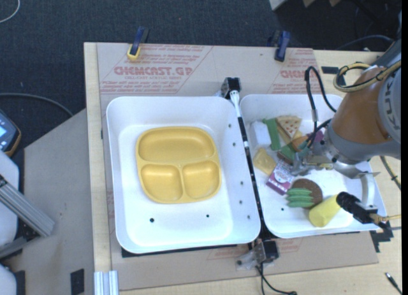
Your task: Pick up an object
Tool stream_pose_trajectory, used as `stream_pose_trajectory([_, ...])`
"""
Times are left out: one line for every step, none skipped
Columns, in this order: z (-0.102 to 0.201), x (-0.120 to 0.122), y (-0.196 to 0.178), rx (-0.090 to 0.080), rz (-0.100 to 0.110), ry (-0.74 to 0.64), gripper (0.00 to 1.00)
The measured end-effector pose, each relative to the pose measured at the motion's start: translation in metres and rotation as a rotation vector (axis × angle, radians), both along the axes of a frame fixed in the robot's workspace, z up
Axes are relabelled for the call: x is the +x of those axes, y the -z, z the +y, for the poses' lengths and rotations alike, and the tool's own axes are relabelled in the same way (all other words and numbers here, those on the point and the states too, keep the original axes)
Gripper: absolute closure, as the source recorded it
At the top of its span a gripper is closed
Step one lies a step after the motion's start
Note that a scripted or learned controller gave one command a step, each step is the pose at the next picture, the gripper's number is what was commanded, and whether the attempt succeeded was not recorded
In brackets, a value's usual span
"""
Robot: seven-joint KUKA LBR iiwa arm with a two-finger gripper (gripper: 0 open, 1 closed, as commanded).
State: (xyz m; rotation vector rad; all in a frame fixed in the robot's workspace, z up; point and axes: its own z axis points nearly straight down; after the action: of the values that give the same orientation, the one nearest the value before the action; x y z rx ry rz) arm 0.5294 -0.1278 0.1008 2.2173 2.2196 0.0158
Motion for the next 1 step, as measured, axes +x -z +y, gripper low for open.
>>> stream_pose_trajectory([-0.0103, 0.0045, -0.0553, -0.007, 0.004, 0.001, 1.00])
